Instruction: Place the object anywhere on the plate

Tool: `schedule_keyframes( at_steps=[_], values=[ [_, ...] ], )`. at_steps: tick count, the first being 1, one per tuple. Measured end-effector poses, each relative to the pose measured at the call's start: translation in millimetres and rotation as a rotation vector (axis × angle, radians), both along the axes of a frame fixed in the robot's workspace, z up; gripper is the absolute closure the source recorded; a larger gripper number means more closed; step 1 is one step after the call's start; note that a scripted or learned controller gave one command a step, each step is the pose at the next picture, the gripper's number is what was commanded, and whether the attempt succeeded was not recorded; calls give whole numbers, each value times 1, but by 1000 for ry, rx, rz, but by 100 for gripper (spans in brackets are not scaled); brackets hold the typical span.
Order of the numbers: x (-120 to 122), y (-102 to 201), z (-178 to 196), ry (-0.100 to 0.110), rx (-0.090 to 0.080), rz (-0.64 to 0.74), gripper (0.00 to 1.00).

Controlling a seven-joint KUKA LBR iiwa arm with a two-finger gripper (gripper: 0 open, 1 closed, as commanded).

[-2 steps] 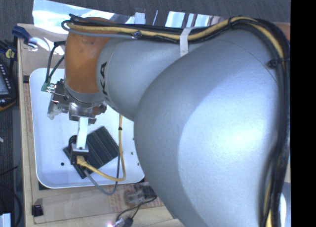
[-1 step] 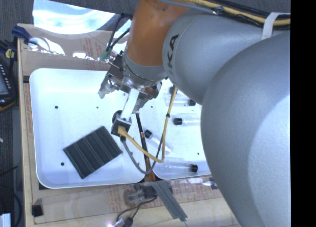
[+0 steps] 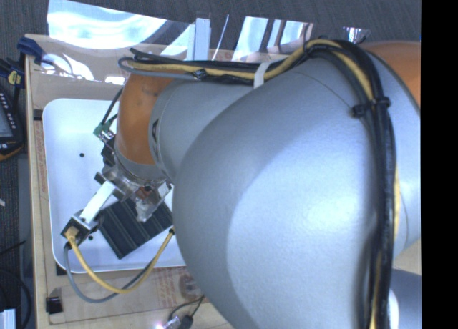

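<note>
grey arm over left white bin.

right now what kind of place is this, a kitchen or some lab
Likely a robot lab bench: a big grey arm with bundled cables reaches over a shallow white bin on a wooden bench.

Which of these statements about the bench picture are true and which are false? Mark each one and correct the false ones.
1. The arm fills most of the view. True.
2. The orange band sits above the wrist. True.
3. The gripper hangs over bare wood. False: it is over the left white bin.
4. A red cable trails from the wrist. False: the yellow cable loops below it.
5. The bundle along the arm is black and yellow. True.
</note>
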State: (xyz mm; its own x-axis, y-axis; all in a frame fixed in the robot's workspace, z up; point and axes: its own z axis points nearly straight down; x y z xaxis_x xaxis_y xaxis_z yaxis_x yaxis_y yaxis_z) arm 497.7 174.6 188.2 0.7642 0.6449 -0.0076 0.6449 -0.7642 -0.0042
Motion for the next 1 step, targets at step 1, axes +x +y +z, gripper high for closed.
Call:
schedule_keyframes(
  at_steps=[1],
  values=[
    [16,41,43,-6,1,-64,100]
  ],
)
